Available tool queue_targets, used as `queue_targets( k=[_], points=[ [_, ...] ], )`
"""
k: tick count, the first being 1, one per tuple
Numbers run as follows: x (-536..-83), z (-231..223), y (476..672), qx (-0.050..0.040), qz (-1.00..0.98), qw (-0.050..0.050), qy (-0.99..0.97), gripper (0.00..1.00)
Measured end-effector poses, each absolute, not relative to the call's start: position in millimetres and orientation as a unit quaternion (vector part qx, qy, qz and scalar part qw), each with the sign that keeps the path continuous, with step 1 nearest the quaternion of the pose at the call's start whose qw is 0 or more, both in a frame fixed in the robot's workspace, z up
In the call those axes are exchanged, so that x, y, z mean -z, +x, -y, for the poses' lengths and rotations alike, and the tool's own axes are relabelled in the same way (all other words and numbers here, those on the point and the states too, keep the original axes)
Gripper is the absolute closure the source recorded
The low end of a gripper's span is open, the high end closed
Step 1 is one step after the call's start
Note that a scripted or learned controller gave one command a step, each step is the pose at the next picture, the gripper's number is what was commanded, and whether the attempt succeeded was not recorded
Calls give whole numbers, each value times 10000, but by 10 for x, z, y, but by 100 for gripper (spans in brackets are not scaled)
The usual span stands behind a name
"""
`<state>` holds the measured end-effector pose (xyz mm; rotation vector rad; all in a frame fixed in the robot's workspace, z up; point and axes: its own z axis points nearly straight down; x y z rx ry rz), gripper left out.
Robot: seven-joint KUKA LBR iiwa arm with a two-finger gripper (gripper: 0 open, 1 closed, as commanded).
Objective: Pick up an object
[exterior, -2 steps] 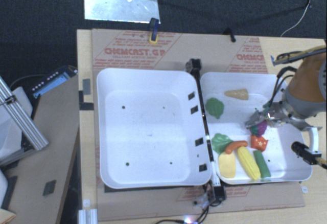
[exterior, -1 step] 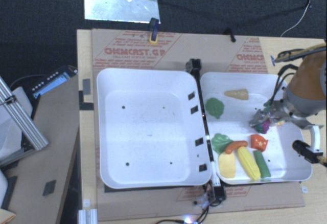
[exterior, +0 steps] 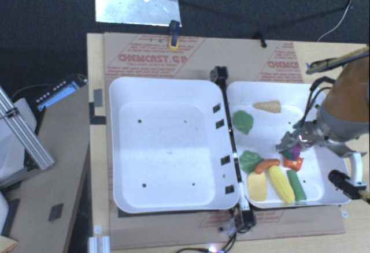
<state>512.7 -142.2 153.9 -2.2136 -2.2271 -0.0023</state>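
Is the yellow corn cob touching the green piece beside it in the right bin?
Touching. In the camera view, the corn cob lies directly against the green piece, no white floor visible between them.

Grey KUKA arm (exterior: 347, 122) with orange band above the wrist enters from the right edge, orange section high at upper right, grey wrist below it angling down and left. Metal two-finger claw (exterior: 287, 143) sits at the wrist's left end, low, tip pointing left. Finger state unclear, too small and blurred. Dark cables loop along the wrist's upper side. Black part of the arm sticks out lower right.
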Motion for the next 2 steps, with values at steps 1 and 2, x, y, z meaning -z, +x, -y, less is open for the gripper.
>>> queue_targets(
  k=[1,2],
  points=[
    [-1861,523,5306,26,7119,-11,-7023,100],
    [-1843,-307,5359,21,7119,9,-7023,100]
  ],
)
